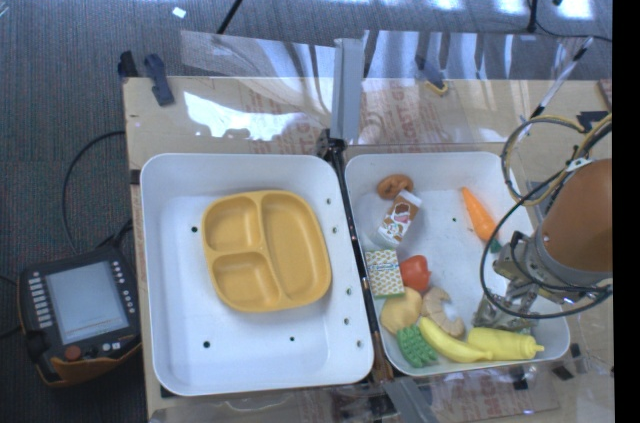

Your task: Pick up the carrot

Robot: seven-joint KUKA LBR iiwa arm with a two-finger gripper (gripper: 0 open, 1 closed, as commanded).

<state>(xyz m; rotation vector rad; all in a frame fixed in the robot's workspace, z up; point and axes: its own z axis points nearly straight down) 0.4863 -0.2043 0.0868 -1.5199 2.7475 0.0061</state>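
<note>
The orange carrot point(478, 214) lies in the right bin point(440, 166), near its far right side, pointing toward the bin's back edge. My gripper point(498, 309) reaches down into the same bin's near right corner, under the orange band point(585, 216) and looped cables. It sits about a hand's width nearer the front than the carrot and apart from it. The gripper's tip is next to a yellow toy point(505, 343) at the bin's front.
The right bin also holds a pretzel point(396, 183), a small carton point(398, 218), a cracker box point(383, 272), a red vegetable point(416, 272), a banana point(448, 339) and a green piece point(411, 347). The left bin point(170, 211) bears a yellow divided plate point(265, 249).
</note>
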